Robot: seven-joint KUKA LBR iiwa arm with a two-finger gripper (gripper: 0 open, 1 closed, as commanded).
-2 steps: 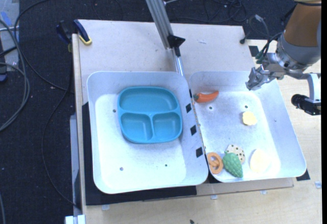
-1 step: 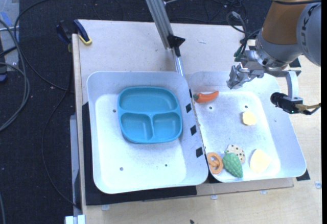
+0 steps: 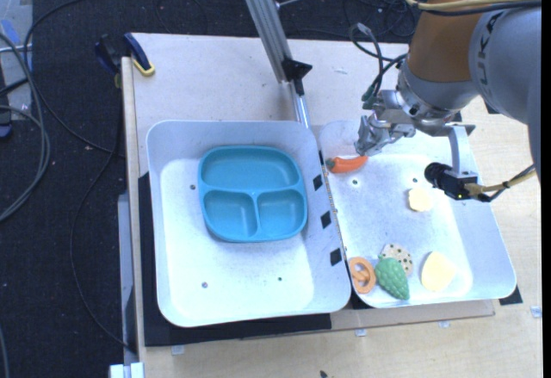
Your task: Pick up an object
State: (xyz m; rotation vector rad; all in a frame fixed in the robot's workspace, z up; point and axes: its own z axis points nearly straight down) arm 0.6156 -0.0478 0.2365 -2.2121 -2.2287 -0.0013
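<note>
- Two white bins sit side by side on our bench (image 3: 215, 58); the left bin (image 3: 172, 281) holds a blue tray (image 3: 253, 194).
- We see the gripper (image 3: 372, 141) low at the right bin's (image 3: 482, 230) far left, just above an orange carrot (image 3: 347, 164).
- We cannot tell how its jaws stand.

Two shallow white bins sit side by side on one counter (image 3: 224, 58): the left bin (image 3: 172, 281) carries a single blue divided tray (image 3: 253, 193) with three compartments, and the right bin (image 3: 482, 238) holds six small things. In that right bin I count one orange carrot-like piece (image 3: 347, 164), one pale yellow chunk (image 3: 421, 199), one larger yellow wedge (image 3: 437, 272), one orange pretzel shape (image 3: 362, 274), one speckled cookie (image 3: 396, 254) and one green bumpy piece (image 3: 393, 278). There is one arm (image 3: 482, 32) with one gripper (image 3: 372, 138).
</note>
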